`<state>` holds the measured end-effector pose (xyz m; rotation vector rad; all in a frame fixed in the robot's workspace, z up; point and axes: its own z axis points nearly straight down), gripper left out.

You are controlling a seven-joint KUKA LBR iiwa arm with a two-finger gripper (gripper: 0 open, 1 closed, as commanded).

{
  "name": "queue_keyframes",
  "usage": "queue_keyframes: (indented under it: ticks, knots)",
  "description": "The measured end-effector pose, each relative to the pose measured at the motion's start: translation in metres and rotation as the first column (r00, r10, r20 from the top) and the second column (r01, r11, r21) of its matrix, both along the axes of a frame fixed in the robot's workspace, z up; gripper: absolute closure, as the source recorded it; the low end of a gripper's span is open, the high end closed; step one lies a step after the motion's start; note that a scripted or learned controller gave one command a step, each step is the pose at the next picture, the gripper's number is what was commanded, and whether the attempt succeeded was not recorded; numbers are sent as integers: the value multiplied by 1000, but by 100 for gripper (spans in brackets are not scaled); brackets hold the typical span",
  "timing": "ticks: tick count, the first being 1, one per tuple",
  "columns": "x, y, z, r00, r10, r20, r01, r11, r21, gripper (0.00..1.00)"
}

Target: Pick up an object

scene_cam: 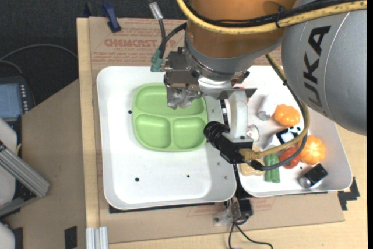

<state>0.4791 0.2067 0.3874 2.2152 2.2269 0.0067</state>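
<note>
A light green divided plate (157,121) lies in the left white bin (112,143), towards its back right. My gripper (185,95) hangs under the big orange-banded wrist, right over the plate's back right compartment, and the wrist hides much of it. In the right bin (342,165) lie a small orange toy (287,115), an orange fruit (313,150), a green stick-shaped piece (272,168) and a black block (313,175). Nothing is seen held by the gripper.
A black cable fitting (220,140) from the arm hangs over the wall between the two bins. The arm's body covers the back of the right bin. A brown board (93,125) lies under both bins, with cables behind it.
</note>
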Motion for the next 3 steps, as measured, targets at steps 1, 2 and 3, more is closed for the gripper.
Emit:
queue_keyframes:
  ticks: [1, 2, 3]
  knots:
    - [0, -75, -11, 1000, -13, -7, 13, 1000, -5, 100]
    - [1, -70, 0, 1000, -4, -3, 4, 1000, -3, 100]
    - [-1, -150, -91, 1000, -16, -14, 15, 1000, -7, 100]
